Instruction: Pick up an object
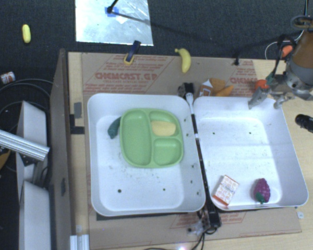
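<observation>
in the right bin (281, 139), well below the pincer (267, 102) and toward the near wall, lie two loose things: one purple bunch of grapes (261, 190) and, just to its left, one small orange and white carton (225, 189) lying flat and tilted. neither touches the other, and neither is near the pincer.

the pincer hangs over the far right corner of the right bin, its two fingers (253, 101) spread apart and pointing down, nothing between them. the arm (307, 61) comes in from the right, its orange-banded wrist above the pincer and outside the bin's far wall.

far to the pincer's left, the left bin (101, 155) holds one green divided plate (150, 138) with three compartments; one pale yellow piece (164, 127) sits in its upper right compartment. one dark teal object (114, 127) lies just left of the plate, touching its edge.

beyond the bins, left of the pincer, one yellow banana (184, 59) rests on the cardboard sheet (161, 72), and some orange pieces (217, 87) sit between the banana and the pincer. one more small yellow object (26, 33) lies on the dark floor at far left.
</observation>
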`<state>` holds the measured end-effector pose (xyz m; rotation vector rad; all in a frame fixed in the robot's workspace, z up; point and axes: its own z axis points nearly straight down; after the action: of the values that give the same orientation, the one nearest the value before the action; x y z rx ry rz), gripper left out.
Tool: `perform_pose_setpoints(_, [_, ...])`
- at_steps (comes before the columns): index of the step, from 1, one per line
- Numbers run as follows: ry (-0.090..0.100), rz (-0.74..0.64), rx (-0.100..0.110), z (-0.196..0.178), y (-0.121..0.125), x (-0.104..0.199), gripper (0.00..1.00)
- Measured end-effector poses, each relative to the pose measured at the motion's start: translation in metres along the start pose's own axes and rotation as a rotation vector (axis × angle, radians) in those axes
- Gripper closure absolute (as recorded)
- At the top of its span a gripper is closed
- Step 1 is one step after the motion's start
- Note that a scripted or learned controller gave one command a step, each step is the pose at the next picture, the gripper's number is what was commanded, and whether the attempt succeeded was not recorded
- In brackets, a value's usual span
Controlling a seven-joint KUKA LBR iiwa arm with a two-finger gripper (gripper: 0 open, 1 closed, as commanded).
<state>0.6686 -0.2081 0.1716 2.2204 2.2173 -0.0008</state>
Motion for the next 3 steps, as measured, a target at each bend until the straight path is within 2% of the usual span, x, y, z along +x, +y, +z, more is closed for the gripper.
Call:
perform_pose_setpoints(1, [0.002, -0.006, 0.0, 0.001, 0.001, 0.013, 0.0])
perform_pose_setpoints(2, [0.001, -0.002, 0.0, -0.001, -0.005, 0.001, 0.0])
perform_pose_setpoints(3, [0.001, -0.003, 0.001, 0.013, -0.013, 0.002, 0.0])
